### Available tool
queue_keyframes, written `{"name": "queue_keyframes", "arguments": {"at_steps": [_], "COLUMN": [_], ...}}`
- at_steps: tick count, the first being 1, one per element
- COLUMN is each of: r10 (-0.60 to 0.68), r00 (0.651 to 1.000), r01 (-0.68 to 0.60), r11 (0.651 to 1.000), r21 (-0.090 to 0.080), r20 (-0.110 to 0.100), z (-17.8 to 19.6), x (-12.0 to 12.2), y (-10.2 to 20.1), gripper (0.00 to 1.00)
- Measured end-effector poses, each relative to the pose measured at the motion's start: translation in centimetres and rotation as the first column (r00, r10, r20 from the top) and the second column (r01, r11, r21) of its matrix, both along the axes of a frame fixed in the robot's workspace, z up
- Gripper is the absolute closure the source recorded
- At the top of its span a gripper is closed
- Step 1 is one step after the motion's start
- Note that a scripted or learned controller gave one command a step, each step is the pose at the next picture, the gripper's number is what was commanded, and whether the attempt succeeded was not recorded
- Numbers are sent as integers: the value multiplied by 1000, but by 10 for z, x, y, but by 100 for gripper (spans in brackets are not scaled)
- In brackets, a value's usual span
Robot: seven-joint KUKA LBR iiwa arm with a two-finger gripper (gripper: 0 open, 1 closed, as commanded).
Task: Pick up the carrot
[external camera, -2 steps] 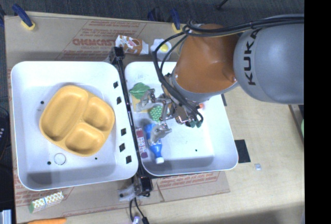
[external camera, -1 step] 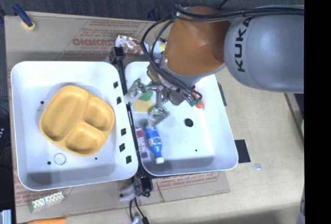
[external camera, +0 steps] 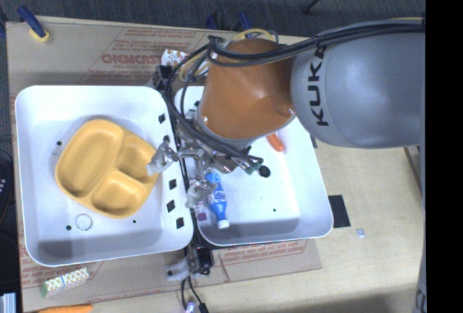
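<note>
A yellow plastic divided tray [external camera: 103, 168] lies in the left shallow white bin [external camera: 43, 232]; a small blue-and-white bottle [external camera: 216, 204] lies in the right white bin [external camera: 307, 192].

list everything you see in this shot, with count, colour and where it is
bins: 2, white, side by side on the bench
divided plate: 1, yellow, three compartments, lying in the left bin
bottle: 1, clear with blue label and cap, near the left wall of the right bin
carrot: 1, orange, in the right bin, mostly hidden under the arm
cardboard sheet: 1, brown with red print, under the bins
clamp: 1, blue and yellow, far left corner of the bench
arm: 1, grey with an orange band, reaching in from the right over the right bin
gripper: 1, metal, above the seam between the bins
</note>
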State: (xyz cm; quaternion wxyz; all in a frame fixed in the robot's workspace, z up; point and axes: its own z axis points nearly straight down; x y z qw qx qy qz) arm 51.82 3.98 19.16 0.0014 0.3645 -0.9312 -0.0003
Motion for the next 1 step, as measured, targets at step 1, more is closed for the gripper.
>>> {"name": "queue_keyframes", "arguments": {"at_steps": [1], "r10": [0], "r00": [1000], "r01": [0], "r11": [1000], "r21": [-1], "r20": [1], "z": [10], "x": [1], "y": [0], "gripper": [100]}}
